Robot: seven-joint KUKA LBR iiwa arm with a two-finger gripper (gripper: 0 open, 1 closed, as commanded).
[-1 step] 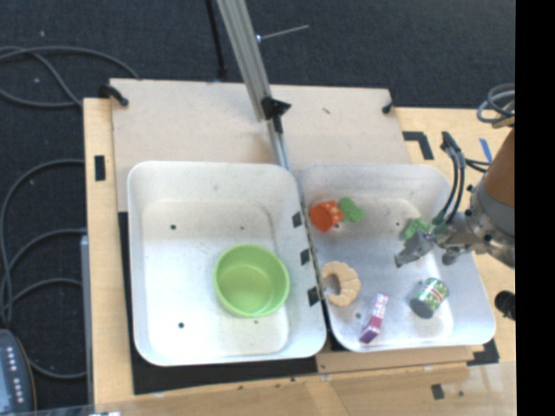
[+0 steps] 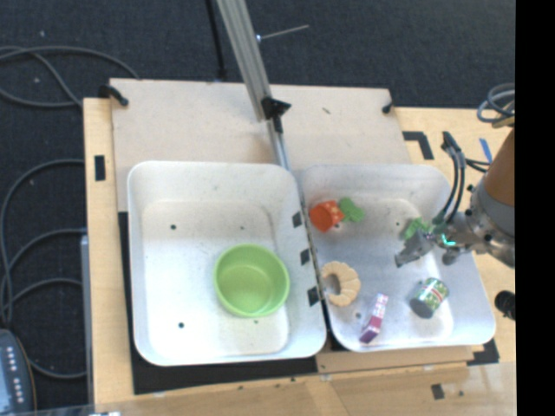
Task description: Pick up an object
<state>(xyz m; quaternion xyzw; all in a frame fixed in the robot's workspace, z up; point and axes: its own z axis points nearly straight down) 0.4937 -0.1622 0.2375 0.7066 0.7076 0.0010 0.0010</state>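
Pincer (image 2: 414, 248) poised low over right bin (image 2: 381, 185), grip state impossible to tell. Below it, small glossy can (image 2: 428, 297), silvery with green label, lying tilted on bin floor. Nearby: pale ring-shaped toy (image 2: 340, 282), pink packet (image 2: 374, 319).

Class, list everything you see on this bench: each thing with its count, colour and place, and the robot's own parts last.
Bins: two, white, side by side on the bench.
Bowl: one, light green, left bin, near its right wall.
Toy: one, orange with a green part, right bin, upper left.
Ring: one, tan, right bin, left side.
Packet: one, pink and white, right bin, front.
Can: one, silver and green, right bin, front right.
Arm: one, grey and orange, right side.
Hand: one, grey, over the right bin.
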